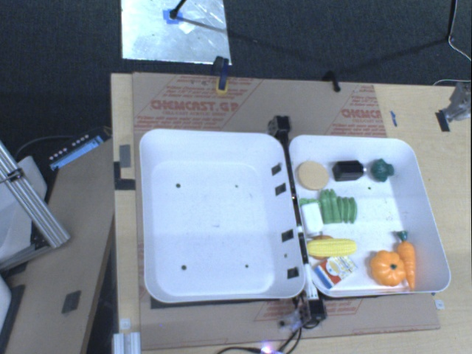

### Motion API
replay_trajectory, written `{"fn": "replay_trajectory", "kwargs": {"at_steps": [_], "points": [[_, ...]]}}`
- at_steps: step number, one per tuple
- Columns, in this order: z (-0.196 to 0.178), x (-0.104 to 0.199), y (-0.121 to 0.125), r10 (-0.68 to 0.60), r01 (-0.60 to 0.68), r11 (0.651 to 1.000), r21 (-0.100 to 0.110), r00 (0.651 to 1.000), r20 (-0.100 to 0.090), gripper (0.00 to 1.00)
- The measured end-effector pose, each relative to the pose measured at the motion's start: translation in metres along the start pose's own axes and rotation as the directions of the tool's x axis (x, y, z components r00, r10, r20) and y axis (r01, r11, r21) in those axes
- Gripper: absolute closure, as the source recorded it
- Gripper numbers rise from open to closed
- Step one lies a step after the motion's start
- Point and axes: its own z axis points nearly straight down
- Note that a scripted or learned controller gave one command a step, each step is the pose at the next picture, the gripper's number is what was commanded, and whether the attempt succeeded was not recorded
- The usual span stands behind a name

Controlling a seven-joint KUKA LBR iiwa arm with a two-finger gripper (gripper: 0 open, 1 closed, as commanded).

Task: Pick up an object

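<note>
- Camera view: two shallow white bins sit side by side on a cardboard sheet (310, 98) printed with red lettering; the left bin (214, 216) and the right bin (420, 198) meet along a seam marked by small black clips.
- All the loose things lie in the right bin.
- Along its far side, from left to right: a tan round disc (312, 174), a black block (347, 170), and a dark green knobbly piece (380, 169).
- Nearer the middle, a green ridged toy (338, 206) lies just beside a small white block (311, 214) at the seam.
- Closer to the near edge, a yellow corn cob (332, 248) lies crosswise, with a red and white packet (335, 269) just in front of it.
- In the near right corner, an orange pumpkin (388, 267) touches an orange carrot (408, 260) lying beside it.
- As for the gripper, I cannot tell whether it is apart or together.
- Beyond the bench, a shiny foil square (175, 19) lies on the dark floor.
</note>
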Motion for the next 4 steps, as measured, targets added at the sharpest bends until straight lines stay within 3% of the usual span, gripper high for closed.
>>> {"fn": "replay_trajectory", "kwargs": {"at_steps": [1,2,4], "points": [[-0.045,0.015,0.052,0.001,-0.001,1.0,0.003,1.0,-0.002,1.0],[-0.062,0.023,0.078,0.002,-0.002,1.0,0.008,1.0,-0.003,1.0],[-0.101,0.053,0.077,0.003,-0.003,1.0,0.009,1.0,-0.003,1.0]]}}
